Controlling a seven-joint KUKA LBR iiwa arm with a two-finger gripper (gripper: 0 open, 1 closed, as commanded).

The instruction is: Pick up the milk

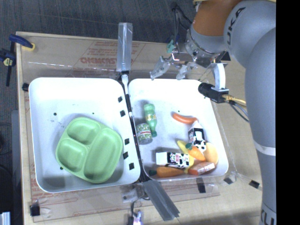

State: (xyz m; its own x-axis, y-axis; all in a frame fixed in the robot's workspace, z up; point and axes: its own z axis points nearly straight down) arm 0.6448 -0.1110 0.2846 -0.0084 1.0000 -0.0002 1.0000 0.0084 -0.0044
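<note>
Hovering with fingers spread and nothing held, gripper (169, 68) above right bin's (161, 87) far edge; milk cartons (172, 159) wedged among carrots (169, 171) at near edge, risking a slipped or wrong grab.

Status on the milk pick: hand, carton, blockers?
Hand open, above right bin's far rim, holding nothing. Two cow-patterned milk cartons in right white bin: one upright, one lying. Yellow banana, orange carrots crowd both.

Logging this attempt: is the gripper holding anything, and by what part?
Nothing is held. The gripper hangs open above the right bin's far rim; both milk cartons lie in that bin.
</note>
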